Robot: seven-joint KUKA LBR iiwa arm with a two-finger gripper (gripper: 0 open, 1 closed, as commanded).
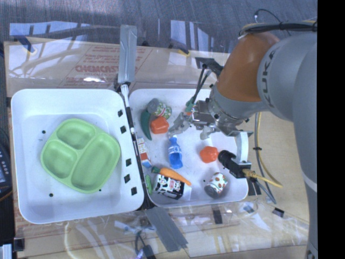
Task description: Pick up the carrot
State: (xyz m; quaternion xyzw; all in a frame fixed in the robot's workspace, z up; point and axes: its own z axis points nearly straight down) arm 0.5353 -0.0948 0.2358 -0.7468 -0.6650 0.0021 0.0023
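1. the carrot (pixel 173 174) lies at the near edge of the right bin (pixel 190 197), touching a cow-print carton (pixel 168 186).
2. the tool (pixel 180 124) hovers well above it, fingers apart, holding nothing.

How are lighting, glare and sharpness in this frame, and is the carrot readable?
Camera view: even overhead light, soft shadows inside both bins; streaky window-like reflections on the clear sheet behind the left bin; the green plate is slightly washed out; the carrot is small but sharp enough, lying against the cow-print carton; the tool is dark and cluttered, detail hard to read.
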